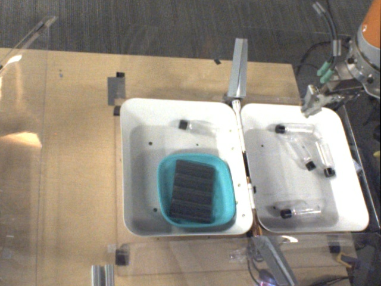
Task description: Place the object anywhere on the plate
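clear black-capped vials (pixel 309 154) in right bin (pixel 351 159), teal plate (pixel 225 183) left

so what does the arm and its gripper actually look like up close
The arm enters at the upper right: an orange band over a grey wrist section. Below it sits a metallic silver gripper with small teal-green fittings on its side. Dark cables loop behind it over the floor. No lettering is legible.

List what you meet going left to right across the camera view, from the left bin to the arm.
Left bin → teal plate holding a dark ridged block → right bin with clear tubes → gripper above the right bin's far edge.
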Motion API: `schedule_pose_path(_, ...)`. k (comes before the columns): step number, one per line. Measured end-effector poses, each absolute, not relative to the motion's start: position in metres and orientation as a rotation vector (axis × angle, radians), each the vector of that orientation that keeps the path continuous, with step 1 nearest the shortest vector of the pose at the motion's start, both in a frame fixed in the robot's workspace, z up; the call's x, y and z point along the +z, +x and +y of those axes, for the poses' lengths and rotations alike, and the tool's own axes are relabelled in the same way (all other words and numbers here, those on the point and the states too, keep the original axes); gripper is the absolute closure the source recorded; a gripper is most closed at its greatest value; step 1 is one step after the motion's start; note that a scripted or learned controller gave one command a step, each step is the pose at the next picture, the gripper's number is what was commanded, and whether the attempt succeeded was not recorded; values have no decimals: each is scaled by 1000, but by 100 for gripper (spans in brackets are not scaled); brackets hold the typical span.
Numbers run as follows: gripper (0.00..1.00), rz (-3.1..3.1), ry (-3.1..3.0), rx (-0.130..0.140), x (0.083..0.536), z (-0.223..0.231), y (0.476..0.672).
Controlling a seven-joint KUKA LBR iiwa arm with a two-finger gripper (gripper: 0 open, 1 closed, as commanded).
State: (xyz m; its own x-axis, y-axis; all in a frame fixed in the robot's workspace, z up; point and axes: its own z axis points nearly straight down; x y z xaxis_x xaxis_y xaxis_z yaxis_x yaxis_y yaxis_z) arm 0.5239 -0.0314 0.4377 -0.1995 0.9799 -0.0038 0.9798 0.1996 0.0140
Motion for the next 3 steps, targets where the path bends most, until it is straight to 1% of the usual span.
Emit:
schedule_pose_path(1,100,2469,1937,6,344,61,586)
schedule_pose_path(2,100,2452,1947,12,410,-32,605)
schedule_pose_path(3,100,2369,2060,4,295,21,669)
